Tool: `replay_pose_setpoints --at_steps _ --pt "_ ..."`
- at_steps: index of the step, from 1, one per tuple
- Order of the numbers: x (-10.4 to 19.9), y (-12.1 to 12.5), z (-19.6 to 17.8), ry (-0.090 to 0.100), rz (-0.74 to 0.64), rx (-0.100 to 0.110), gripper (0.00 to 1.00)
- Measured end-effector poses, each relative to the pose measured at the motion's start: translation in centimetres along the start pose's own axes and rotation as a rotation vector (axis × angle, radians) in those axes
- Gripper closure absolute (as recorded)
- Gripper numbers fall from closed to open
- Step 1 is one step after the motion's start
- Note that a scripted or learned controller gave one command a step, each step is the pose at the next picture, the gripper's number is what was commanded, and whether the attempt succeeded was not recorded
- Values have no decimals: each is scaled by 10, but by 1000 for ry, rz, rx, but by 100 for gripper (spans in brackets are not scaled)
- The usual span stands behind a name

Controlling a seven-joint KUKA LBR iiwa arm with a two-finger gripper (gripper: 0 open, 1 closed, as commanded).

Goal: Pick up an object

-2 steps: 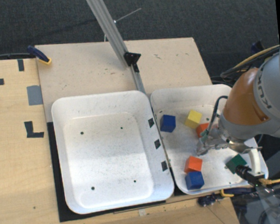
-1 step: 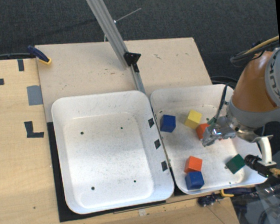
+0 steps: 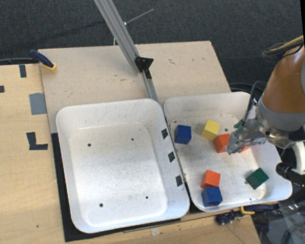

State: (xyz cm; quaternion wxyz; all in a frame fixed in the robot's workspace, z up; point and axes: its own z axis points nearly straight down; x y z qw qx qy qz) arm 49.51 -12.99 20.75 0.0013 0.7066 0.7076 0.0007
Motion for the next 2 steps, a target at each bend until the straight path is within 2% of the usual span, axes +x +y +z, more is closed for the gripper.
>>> replay_pose_setpoints --at_steps 1,2 --pt "5 2 -62 -1 -1 -3 100" --pt "57 18 -45 2 -4 5 100"
